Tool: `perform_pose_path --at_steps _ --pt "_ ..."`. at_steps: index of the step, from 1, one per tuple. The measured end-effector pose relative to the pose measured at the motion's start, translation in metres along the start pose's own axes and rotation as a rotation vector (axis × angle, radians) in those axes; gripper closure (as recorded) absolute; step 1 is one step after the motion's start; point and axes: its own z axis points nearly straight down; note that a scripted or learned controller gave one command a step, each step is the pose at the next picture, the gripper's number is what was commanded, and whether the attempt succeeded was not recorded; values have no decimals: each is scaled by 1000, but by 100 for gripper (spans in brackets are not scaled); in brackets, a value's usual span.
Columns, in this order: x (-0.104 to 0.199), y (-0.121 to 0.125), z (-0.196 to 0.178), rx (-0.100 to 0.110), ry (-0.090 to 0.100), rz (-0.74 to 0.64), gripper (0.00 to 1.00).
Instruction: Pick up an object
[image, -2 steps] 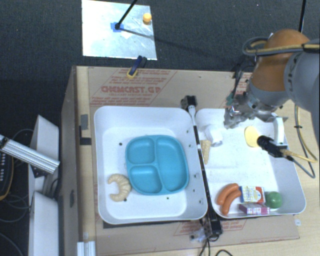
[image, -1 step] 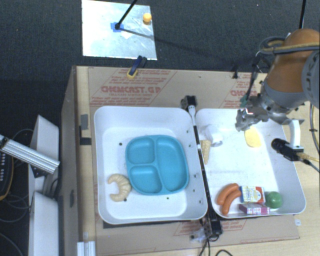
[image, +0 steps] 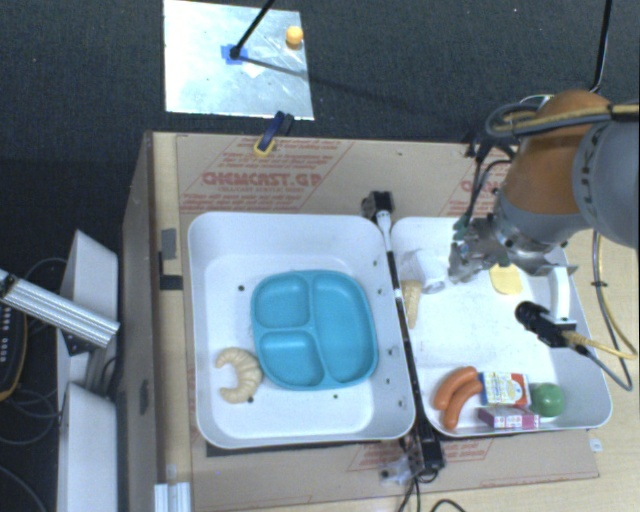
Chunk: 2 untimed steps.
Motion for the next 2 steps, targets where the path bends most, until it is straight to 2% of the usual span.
perform_pose_path --at_steps 1,2 --pt "35 -3 -1 0 1 -1 100" --pt "34 -3 -11 -3 0 -2 100"
